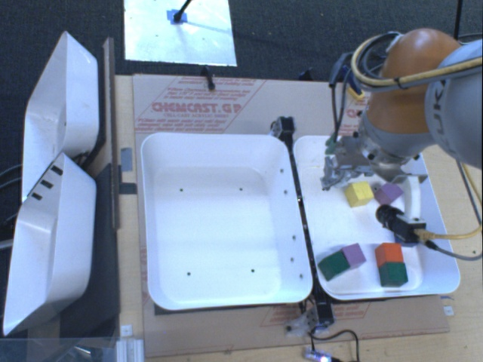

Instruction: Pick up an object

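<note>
Hand (337, 173) over right bin (438, 281) w/ 6 blocks.

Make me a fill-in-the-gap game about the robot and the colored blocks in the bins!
1. All the blocks lie in the ____ bin.
2. The block nearest the pincer is ____ in color.
3. The orange block sits touching a ____ block.
4. The purple block at the front touches a block that is ____.

Missing words: right; yellow; green; green
</note>
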Available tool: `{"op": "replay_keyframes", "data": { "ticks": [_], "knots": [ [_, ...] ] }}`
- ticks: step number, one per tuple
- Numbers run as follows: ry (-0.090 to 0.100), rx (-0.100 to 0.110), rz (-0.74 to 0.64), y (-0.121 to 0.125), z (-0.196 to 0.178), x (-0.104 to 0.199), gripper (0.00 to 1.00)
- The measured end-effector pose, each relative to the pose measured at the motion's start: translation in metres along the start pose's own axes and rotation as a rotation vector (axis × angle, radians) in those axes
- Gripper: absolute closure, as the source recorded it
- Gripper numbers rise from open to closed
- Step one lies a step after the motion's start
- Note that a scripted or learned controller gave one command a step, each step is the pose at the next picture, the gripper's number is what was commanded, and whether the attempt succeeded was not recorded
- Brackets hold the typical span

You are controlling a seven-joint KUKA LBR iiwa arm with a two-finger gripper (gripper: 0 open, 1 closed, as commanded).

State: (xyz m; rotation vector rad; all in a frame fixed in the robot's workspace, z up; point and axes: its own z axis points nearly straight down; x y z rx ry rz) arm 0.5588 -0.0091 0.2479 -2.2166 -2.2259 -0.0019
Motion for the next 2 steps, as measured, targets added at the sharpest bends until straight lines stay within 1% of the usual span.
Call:
{"op": "replay_keyframes", "data": {
  "ticks": [1, 2],
  "knots": [
    [0.0, 0.001, 0.0, 0.013, 0.009, 0.047, 1.0],
    [-0.001, 0.001, 0.001, 0.039, 0.026, 0.09, 1.0]
  ]
}}
